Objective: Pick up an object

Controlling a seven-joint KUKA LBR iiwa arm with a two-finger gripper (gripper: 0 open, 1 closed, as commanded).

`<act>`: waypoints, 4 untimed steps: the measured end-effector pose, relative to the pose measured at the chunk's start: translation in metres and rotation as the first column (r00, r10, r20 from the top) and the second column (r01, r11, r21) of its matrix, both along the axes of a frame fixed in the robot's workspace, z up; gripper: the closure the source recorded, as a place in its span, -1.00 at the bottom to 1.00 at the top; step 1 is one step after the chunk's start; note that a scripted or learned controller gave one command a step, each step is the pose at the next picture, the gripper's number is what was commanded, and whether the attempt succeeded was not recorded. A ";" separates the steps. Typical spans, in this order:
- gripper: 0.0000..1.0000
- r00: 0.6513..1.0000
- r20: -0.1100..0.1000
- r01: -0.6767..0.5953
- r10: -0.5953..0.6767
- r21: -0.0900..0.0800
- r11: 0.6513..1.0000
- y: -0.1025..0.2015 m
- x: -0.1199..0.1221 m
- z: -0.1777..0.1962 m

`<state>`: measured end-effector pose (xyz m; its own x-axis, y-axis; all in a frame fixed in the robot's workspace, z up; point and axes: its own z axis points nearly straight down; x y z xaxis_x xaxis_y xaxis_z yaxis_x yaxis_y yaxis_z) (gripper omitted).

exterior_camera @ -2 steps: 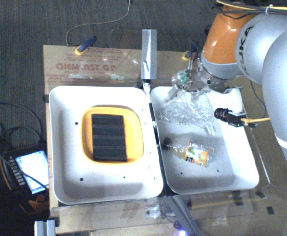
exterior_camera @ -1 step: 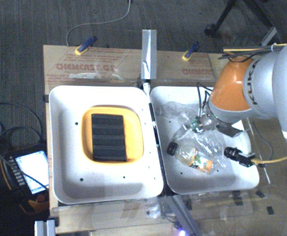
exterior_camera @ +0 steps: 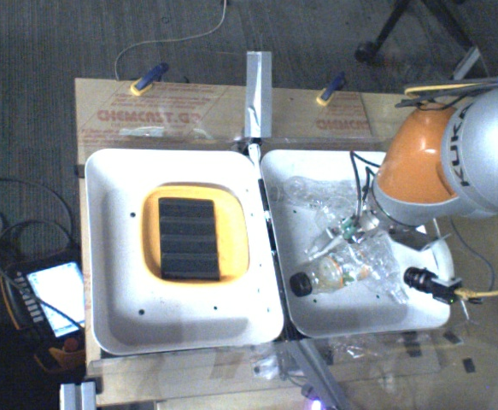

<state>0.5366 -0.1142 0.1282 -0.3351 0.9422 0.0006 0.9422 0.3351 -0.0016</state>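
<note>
A clear plastic bottle [exterior_camera: 338, 272] with a black cap lies on its side in the right bin [exterior_camera: 317, 314], cap pointing left. Crumpled clear plastic [exterior_camera: 317, 195] lies behind it, toward the bin's far side. My gripper [exterior_camera: 351, 229] hangs low over the middle of the right bin, just above the bottle's body and at the edge of the crumpled plastic. The grey arm with its orange band [exterior_camera: 415, 165] covers the bin's right part. A yellow tray [exterior_camera: 236, 229] holding a black ridged block [exterior_camera: 189, 237] sits in the middle of the left bin [exterior_camera: 120, 314].
A metal post [exterior_camera: 258, 92] stands at the back between the two bins. Two blue-handled clamps [exterior_camera: 149, 79] [exterior_camera: 331, 87] hold the cardboard backing. Scraps of clear plastic [exterior_camera: 351, 348] lie on the bench in front of the right bin.
</note>
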 end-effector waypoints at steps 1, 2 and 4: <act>-1.00 0.976 0.015 0.217 -0.217 0.002 0.976 -0.030 0.053 -0.036; -1.00 0.990 0.038 0.135 -0.135 -0.005 0.991 -0.026 -0.042 -0.031; -1.00 0.974 0.003 0.225 -0.225 0.001 0.974 -0.065 -0.046 -0.030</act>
